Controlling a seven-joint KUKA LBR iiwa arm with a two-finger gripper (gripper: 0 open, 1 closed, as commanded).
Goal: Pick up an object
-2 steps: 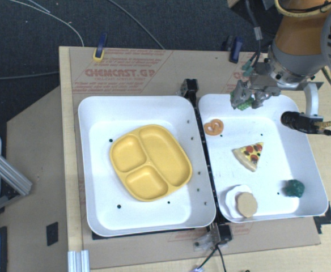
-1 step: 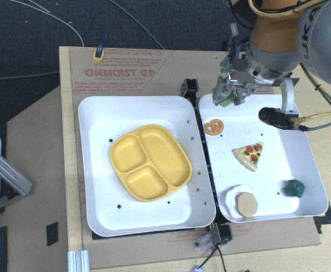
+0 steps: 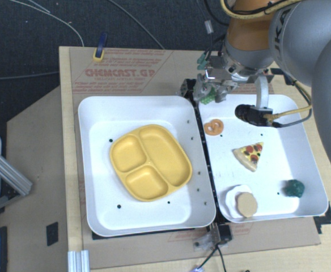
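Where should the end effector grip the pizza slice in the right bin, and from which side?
Probably from straight above, closing across the two long edges of the pizza slice near its wide crust end. It lies flat on the bin floor, tapering to a point, with open floor around it.

Bench [image 3: 75,152]: brown board surface, printed red lettering near its far edge; bore two shallow white bins side by side, touching along their inner edges; left bin [image 3: 92,169]; right bin [image 3: 307,169]; a small blue-and-yellow clip [image 3: 100,46] sat at the far-left edge of the board.
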